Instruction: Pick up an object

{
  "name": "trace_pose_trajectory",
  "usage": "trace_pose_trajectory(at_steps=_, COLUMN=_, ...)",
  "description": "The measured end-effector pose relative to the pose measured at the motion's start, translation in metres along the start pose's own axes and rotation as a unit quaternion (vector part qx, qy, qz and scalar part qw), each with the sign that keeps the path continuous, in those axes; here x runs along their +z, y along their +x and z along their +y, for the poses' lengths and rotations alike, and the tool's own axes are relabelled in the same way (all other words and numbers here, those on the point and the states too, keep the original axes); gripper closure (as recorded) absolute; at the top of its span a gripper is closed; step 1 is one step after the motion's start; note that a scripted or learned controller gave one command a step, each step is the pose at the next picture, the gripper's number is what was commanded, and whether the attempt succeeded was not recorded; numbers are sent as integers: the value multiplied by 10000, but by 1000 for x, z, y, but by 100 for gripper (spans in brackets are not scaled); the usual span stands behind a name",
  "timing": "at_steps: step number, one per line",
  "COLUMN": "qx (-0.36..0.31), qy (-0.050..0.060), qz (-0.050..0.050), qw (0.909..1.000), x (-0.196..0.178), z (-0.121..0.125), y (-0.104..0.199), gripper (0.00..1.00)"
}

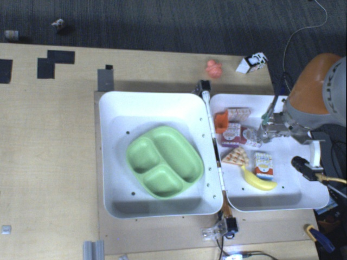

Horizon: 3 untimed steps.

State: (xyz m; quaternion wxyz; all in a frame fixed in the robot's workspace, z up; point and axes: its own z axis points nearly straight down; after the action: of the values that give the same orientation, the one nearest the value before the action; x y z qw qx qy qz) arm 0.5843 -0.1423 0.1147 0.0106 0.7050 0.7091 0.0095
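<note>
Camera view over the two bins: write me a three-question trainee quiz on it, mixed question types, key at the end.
1. True or false: the green divided plate lies in the left bin.
2. Multiple choice: which item lies nearest the front wall of the right bin? A) the banana B) the waffle piece C) the orange block
3. Fill in: the claw hangs over the ____ bin.

Key: 1 true. 2 A. 3 right.
</note>
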Motion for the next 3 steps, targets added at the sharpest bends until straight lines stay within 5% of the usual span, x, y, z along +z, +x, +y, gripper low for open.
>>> trace_pose_trajectory(at_steps=1, qx=0, qy=2, qz=1, qw=10000, x=0, z=0, y=0, gripper=0)
trace_pose_trajectory(at_steps=2, qx=10, qy=103, qz=7, qw=9999, x=27, z=-30, y=55, gripper=0)
trace_pose_trajectory(at_steps=3, qx=7, qy=70, qz=1, qw=10000, x=15, z=-28, y=55, gripper=100)
